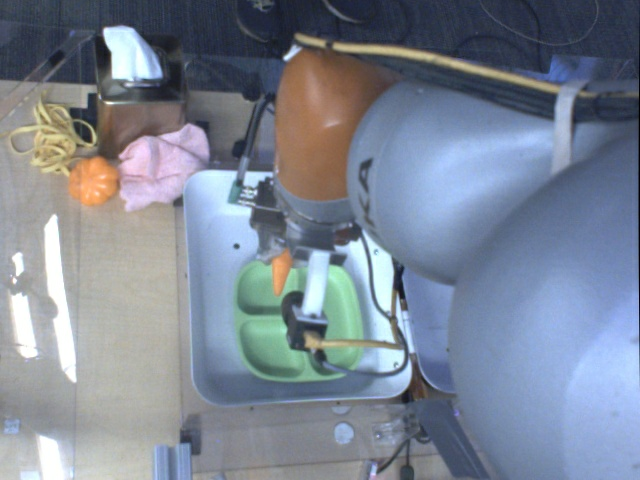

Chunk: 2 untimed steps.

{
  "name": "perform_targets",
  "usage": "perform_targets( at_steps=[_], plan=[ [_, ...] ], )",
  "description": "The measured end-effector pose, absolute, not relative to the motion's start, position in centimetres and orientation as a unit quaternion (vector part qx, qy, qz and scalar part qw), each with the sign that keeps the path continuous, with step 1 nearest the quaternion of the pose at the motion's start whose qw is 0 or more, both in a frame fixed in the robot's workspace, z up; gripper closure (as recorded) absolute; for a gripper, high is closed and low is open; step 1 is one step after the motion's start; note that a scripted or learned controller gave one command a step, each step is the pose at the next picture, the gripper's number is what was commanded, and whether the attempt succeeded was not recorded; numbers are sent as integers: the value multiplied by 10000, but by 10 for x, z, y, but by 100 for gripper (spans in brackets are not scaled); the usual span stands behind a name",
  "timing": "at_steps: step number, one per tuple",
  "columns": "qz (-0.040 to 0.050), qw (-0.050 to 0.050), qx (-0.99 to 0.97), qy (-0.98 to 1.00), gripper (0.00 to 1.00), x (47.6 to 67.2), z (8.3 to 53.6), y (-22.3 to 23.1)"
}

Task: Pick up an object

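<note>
A green divided plate point(256, 320) lies in the left white bin point(212, 268). A small orange carrot-shaped thing point(281, 272) sits at the plate's far edge with its tip pointing toward the plate. My gripper point(283, 246) hangs right above the carrot, under the orange wrist band, and its end meets the carrot's thick end. The wrist hides how the carrot is touched.
A sliver of the right bin point(428, 353) peeks from under the arm. Left of the bins, on the bench, lie a pink cloth point(160, 164), a small orange pumpkin point(93, 181), a yellow cord point(47, 136) and a brown tissue box point(135, 96).
</note>
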<state>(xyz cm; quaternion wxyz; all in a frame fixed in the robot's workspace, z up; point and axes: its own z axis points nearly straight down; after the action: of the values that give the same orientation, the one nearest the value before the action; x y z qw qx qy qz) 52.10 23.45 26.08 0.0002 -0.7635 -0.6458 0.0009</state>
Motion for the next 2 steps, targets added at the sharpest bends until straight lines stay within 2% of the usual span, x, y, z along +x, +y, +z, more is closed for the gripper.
perform_targets(
  at_steps=[1,2],
  plan=[
    [0,-2,-7398,-6728,100,487,303,165],
    [-1,-2,-7396,-6730,0,487,303,165]
  ],
)
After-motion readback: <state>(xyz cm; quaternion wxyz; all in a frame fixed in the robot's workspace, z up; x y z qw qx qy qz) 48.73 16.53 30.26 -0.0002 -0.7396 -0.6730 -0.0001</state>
